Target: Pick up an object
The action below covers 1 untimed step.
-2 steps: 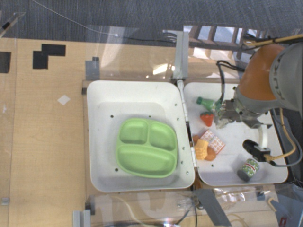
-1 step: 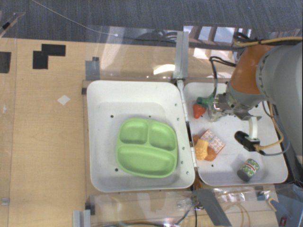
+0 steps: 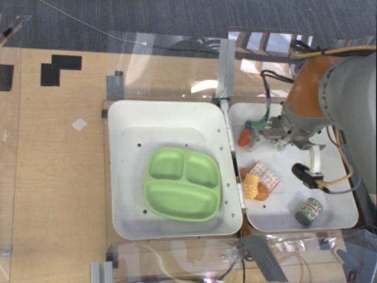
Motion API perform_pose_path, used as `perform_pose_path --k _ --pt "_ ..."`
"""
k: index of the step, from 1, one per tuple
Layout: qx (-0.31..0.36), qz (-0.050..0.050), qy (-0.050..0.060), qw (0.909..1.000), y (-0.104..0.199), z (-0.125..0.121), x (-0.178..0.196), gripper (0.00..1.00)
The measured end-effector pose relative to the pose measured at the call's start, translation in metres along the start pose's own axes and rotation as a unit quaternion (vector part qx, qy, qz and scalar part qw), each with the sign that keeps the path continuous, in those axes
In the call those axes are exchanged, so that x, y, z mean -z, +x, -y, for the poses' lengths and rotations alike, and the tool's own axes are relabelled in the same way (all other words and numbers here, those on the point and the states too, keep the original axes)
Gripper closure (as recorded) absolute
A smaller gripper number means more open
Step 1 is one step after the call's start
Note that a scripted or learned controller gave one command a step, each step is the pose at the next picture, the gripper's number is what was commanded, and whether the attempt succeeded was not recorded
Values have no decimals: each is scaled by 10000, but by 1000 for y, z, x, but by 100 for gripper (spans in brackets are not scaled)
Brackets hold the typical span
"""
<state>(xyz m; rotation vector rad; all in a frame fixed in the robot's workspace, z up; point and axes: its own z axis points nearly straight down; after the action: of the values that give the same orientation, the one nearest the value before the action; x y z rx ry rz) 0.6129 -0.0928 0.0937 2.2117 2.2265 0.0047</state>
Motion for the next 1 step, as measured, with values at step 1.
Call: perform_pose_path --k 1 --pt "-24 -3 -71 10000 7 120 1 0"
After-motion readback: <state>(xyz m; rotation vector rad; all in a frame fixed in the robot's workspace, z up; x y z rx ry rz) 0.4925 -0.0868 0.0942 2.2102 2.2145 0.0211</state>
